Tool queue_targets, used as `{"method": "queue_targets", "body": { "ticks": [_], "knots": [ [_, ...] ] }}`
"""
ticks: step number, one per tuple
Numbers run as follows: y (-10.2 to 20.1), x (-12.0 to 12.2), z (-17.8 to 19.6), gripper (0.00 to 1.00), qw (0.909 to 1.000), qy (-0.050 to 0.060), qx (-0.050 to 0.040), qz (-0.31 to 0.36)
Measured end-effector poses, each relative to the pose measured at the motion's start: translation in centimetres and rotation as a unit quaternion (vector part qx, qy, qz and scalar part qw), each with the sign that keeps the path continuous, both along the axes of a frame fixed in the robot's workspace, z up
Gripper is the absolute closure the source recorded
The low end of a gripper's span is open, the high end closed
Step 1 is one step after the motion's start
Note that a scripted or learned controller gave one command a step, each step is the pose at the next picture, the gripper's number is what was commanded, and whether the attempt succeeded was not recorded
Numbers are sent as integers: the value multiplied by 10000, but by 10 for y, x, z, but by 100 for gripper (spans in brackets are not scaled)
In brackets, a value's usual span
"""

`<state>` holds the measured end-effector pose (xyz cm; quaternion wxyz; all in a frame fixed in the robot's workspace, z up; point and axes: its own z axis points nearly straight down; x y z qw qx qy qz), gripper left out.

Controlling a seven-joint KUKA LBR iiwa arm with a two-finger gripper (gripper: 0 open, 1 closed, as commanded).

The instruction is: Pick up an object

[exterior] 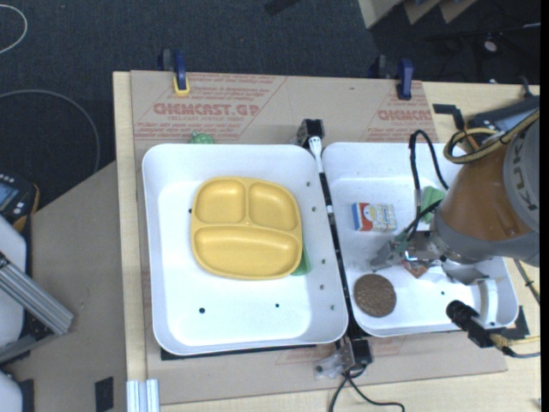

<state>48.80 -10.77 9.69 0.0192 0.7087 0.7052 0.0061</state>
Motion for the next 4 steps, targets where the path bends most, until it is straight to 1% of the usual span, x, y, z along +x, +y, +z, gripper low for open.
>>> {"method": "queue_targets", "body": {
  "ticks": [2,3,4],
  "knots": [
    [4,0,0,0,10000,-3,-40,-25],
    [4,0,0,0,10000,-12,-41,-25],
    [1,0,0,0,10000,-2,-3,0]
  ]
}}
